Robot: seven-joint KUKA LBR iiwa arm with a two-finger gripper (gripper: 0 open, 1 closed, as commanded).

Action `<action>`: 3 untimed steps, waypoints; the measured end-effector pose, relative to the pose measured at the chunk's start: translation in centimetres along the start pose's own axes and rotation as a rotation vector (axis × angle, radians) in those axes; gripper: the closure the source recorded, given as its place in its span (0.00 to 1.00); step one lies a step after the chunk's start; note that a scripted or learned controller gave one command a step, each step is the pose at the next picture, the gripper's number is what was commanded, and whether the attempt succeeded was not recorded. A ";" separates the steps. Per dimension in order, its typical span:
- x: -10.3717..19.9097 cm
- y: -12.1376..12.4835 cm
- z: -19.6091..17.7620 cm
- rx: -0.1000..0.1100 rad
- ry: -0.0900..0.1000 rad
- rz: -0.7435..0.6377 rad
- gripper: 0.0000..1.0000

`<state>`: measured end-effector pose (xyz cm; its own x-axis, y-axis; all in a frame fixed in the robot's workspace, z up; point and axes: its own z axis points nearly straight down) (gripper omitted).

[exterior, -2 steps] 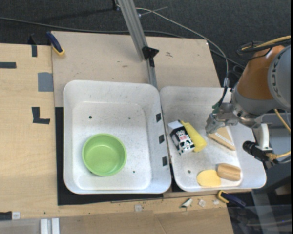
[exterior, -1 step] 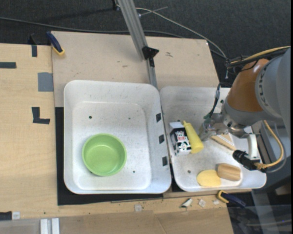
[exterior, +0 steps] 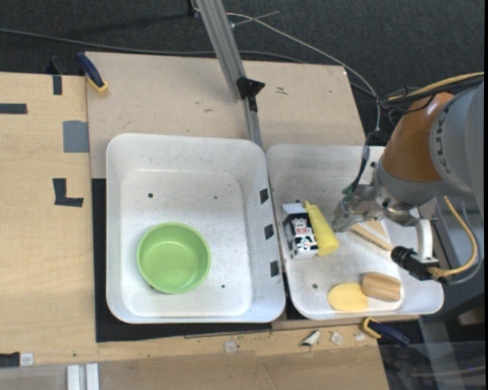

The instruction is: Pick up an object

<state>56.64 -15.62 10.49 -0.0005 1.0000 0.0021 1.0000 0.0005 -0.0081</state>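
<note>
A pale wooden tabletop [exterior: 32, 218] with dark tape marks carries two shallow white plastic bins side by side, against a dark carpeted floor at the top of the camera view. The left bin [exterior: 187, 157] holds a round lime-green plastic bowl [exterior: 173, 257] near its front-left corner. The right bin [exterior: 309, 165] holds the candidate objects: a yellow elongated block [exterior: 320, 228] lying tilted, touching a small black-and-white printed box [exterior: 300, 236] on its left; a flat pale wooden piece [exterior: 372, 234] to the right; and, at the front edge, a yellow rounded lump [exterior: 348, 297] just beside a tan wooden cylinder [exterior: 381, 286].

The grey arm with its orange band [exterior: 411, 149] reaches in from the right, and the claw [exterior: 351, 210] hangs low over the middle of the right bin, between the yellow block and the wooden piece. Whether the claw is apart or together cannot be told; nothing is seen held in it.

Judgement: the step in hand is the descent onto a target. A sound grasp likely calls for centring over a single object, spanning the yellow block across its narrow width, and avoiding the neighbouring box.

The box bears dark print on white, too small to read; no brand is legible.
</note>
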 end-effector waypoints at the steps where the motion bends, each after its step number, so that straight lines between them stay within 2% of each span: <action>1: 0.6 0.1 -4.3 -0.007 -0.001 -0.001 1.00; 3: 0.3 -0.7 -14.0 -0.011 -0.002 -0.001 1.00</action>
<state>56.06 -15.39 24.54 -0.0019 1.0000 0.0003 1.0000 0.0019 0.0029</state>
